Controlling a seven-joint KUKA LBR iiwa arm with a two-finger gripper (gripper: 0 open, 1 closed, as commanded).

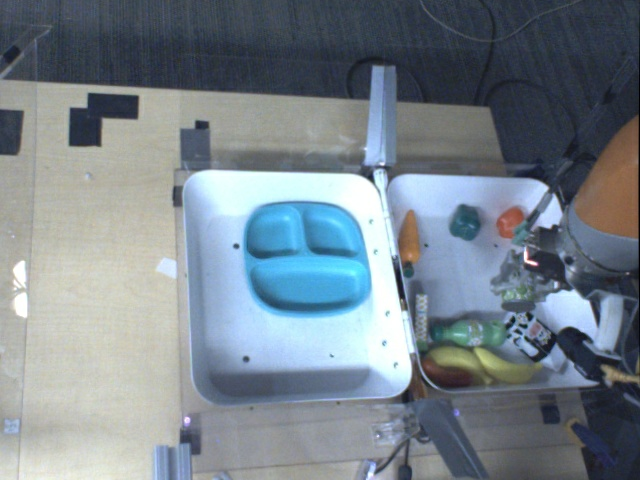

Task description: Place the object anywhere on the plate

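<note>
I see my gripper (520, 280) low over the right bin (470, 193) at right of frame, whether clamped I cannot tell, picking among the carrot (409, 238), bottle (468, 331) and bananas (495, 363), while the blue plate (305, 256) waits centre-left.

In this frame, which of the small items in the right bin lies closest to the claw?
The red-orange piece, just up-left of the claw. The teal block sits farther left, and the carrot lies against the bin's left wall.
</note>
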